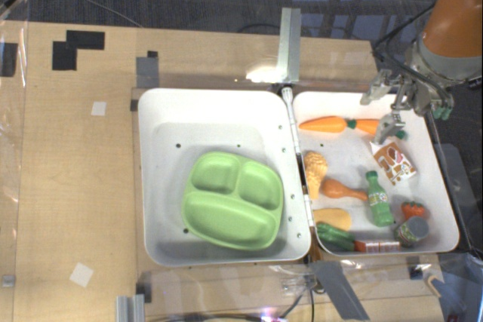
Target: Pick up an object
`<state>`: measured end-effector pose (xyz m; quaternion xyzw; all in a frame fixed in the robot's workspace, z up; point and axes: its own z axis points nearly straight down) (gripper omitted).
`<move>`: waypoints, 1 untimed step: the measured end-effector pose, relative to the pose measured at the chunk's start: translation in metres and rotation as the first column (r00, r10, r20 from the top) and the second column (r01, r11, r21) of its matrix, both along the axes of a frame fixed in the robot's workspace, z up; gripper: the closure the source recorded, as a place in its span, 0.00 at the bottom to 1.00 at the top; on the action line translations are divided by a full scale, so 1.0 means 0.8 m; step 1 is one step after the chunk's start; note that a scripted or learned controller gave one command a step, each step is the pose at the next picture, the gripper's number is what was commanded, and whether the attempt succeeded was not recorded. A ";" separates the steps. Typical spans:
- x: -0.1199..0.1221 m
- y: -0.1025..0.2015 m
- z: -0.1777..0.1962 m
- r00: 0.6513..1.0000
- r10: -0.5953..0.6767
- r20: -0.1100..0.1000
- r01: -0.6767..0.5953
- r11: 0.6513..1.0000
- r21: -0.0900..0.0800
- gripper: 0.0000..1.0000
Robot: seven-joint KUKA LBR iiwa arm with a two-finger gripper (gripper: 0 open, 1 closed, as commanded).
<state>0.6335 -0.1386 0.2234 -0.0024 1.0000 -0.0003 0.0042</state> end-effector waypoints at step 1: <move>-0.028 -0.027 -0.155 0.989 0.150 0.006 -0.150 0.989 -0.003 0.00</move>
